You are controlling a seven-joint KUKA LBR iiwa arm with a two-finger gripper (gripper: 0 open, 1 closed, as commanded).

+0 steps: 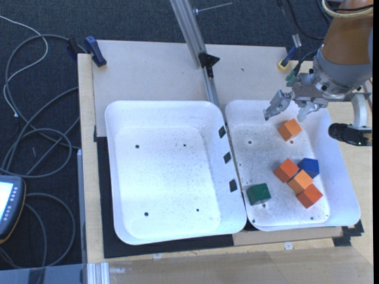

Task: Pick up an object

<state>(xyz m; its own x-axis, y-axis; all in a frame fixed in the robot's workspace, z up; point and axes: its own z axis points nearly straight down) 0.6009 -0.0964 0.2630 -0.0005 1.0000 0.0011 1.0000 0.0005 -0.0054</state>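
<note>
Five blocks lie in the right bin (346, 203). An orange block (289, 129) sits alone near the bin's far end; a cluster toward the near right holds an orange block (286, 170), a blue block (308, 167), and two more orange ones (300, 180) (310, 195), touching or nearly so. A green block (258, 193) rests near the bin's left wall. The left bin (118, 117) sits beside it on the surface (148, 70).

The hand (292, 106) hovers just above and beside the lone orange block, fingers spread apart, nothing between them.

Judgement: the blocks look rigid, light and flat-sided, likely wood or foam; not fragile, modest slip risk. Best hold: the lone orange block across two opposite flat faces, fingers squared to its rotation. The cluster leaves little finger clearance.
</note>
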